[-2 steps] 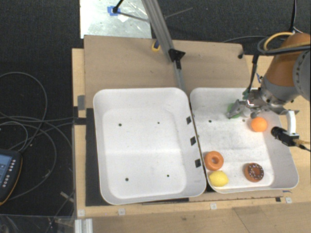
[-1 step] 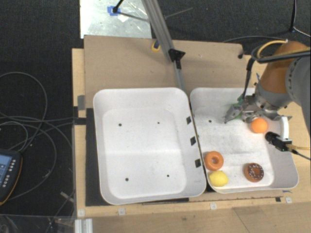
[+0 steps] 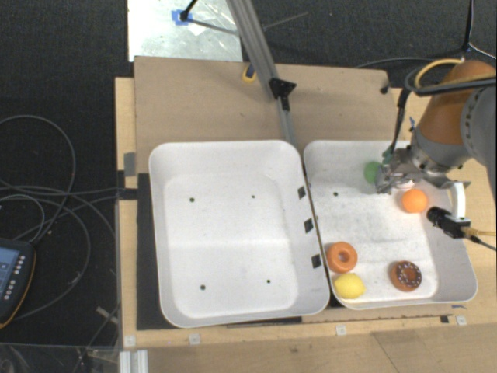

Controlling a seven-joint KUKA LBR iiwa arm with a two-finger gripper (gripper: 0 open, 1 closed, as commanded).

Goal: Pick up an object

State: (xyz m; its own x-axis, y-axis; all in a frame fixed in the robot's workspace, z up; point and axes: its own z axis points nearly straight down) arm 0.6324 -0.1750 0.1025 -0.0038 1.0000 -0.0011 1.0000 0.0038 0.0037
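Observation:
The right bin (image 3: 365, 231) holds several small objects. A green object (image 3: 372, 172) lies near its far edge, partly hidden by the gripper. An orange ball (image 3: 415, 200) rests just right of it. Toward the front sit an orange ring donut (image 3: 341, 256), a yellow lemon (image 3: 349, 286) and a brown sprinkled donut (image 3: 405, 275). My gripper (image 3: 390, 179) reaches down from the right and stands right beside the green object, touching or nearly touching it. The arm's orange band (image 3: 446, 115) is above it.
The left bin (image 3: 229, 231) lies beside the right one on the brown bench (image 3: 202, 99). A grey camera pole (image 3: 256, 37) slants over the bench's far side. A black fitting (image 3: 444, 221) on the arm hangs over the right bin's right edge.

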